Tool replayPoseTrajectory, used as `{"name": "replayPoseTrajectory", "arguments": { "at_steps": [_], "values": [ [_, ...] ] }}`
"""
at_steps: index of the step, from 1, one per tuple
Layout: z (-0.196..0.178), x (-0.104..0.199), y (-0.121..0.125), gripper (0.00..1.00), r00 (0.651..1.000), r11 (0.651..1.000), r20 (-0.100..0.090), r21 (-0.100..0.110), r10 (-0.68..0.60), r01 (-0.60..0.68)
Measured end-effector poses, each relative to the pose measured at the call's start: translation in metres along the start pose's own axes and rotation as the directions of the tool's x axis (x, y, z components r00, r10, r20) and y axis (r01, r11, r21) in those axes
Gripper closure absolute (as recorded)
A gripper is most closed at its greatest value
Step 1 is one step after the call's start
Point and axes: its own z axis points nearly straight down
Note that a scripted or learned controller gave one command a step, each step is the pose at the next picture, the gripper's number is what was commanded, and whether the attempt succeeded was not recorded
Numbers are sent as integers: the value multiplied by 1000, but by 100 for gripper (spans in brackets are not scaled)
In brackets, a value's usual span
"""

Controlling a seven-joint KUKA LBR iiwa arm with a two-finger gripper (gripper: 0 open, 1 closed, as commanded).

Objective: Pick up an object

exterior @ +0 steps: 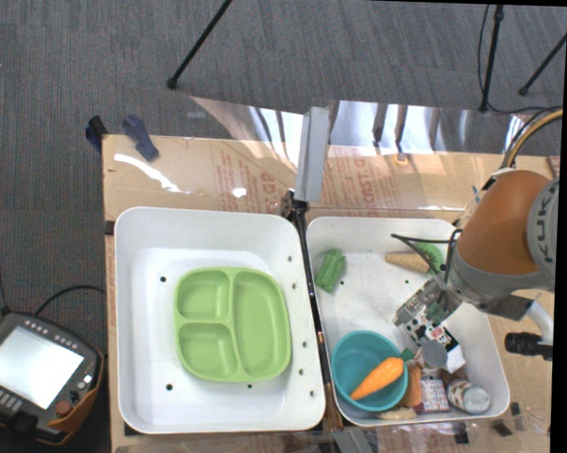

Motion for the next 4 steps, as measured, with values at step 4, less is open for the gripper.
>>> {"name": "replayPoseTrajectory", "arguments": {
  "at_steps": [4],
  "values": [
    [10,16,29,100,818,818,-1,0,575,-575]
  ]
}}
